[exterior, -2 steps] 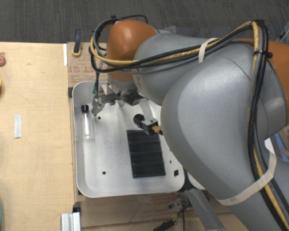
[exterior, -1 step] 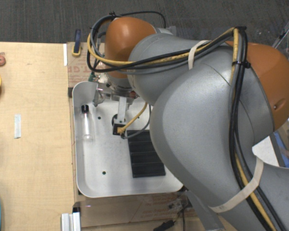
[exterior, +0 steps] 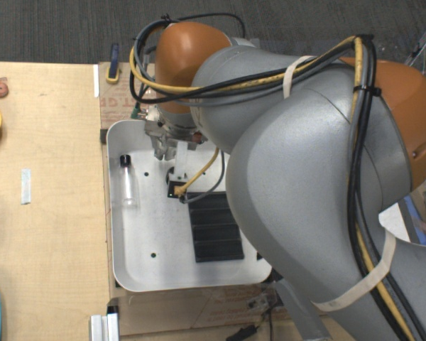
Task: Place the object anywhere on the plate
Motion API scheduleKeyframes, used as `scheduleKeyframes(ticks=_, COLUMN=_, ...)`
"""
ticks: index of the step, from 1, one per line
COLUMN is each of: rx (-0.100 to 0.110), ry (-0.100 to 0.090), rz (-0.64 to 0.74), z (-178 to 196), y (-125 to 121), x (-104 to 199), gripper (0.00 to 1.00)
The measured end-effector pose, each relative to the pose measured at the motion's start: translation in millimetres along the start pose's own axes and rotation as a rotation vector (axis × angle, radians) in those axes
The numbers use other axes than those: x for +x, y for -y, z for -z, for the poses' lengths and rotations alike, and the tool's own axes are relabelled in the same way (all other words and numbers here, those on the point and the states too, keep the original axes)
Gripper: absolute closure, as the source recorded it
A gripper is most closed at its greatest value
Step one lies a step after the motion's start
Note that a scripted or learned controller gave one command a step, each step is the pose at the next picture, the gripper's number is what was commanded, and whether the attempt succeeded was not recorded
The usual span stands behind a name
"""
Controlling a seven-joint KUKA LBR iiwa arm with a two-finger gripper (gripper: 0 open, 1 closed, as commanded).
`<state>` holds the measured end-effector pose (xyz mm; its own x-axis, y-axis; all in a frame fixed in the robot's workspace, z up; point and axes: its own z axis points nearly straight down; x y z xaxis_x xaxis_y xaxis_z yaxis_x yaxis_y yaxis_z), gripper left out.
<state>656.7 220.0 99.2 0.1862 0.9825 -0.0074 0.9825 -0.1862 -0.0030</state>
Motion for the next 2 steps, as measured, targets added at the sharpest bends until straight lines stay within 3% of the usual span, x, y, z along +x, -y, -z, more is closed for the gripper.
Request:
scheduleKeyframes(ticks=1, rx=0.000, ry=-0.004, rz=0.055, z=-9.0, y=87.9, x=-17.0, gripper=1.00)
scheduleKeyframes(ticks=2, rx=0.000, ry=-0.004, rz=0.054, z=-8.8, y=87.6, x=-17.4, gripper=0.00)
